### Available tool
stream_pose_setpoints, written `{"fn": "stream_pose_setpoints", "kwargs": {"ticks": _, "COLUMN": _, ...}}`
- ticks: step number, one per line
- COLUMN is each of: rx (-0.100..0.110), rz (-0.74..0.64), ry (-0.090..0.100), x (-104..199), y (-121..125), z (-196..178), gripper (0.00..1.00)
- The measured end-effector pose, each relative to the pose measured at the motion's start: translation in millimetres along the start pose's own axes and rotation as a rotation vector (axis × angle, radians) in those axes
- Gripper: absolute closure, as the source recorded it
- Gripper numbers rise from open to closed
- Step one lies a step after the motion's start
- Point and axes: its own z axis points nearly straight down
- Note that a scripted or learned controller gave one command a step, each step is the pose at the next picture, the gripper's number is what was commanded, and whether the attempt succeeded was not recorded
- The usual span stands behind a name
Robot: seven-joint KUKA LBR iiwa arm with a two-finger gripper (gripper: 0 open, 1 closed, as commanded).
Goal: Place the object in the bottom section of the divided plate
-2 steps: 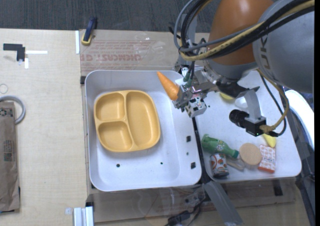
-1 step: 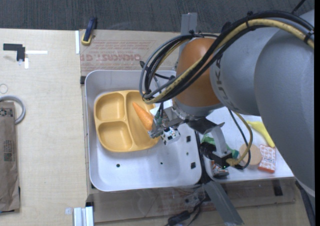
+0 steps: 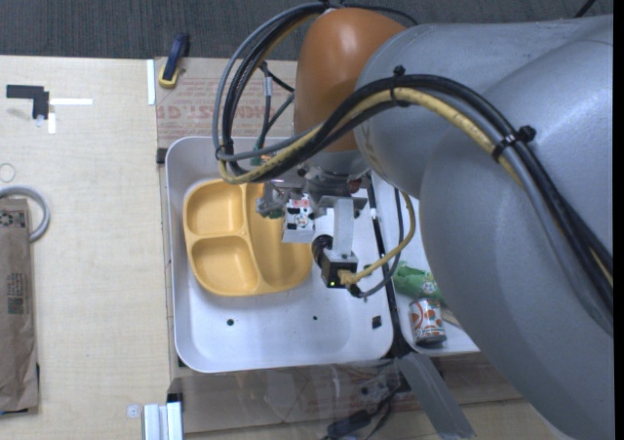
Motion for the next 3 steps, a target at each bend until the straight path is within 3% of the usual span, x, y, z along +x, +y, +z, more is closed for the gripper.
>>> {"fn": "stream_pose_setpoints", "kwargs": {"ticks": 1, "rx": 0.0, "rz": 0.115, "ry": -0.001, "x": 55.6, "y": 92.5, "z": 21.9, "gripper": 1.0}}
{"fn": "stream_pose_setpoints", "kwargs": {"ticks": 2, "rx": -0.001, "rz": 0.115, "ry": 0.0, "x": 55.7, "y": 92.8, "z": 21.0, "gripper": 0.0}}
{"fn": "stream_pose_setpoints", "kwargs": {"ticks": 3, "rx": -0.002, "rz": 0.288, "ry": 0.001, "x": 55.3, "y": 93.2, "z": -35.7, "gripper": 0.0}}
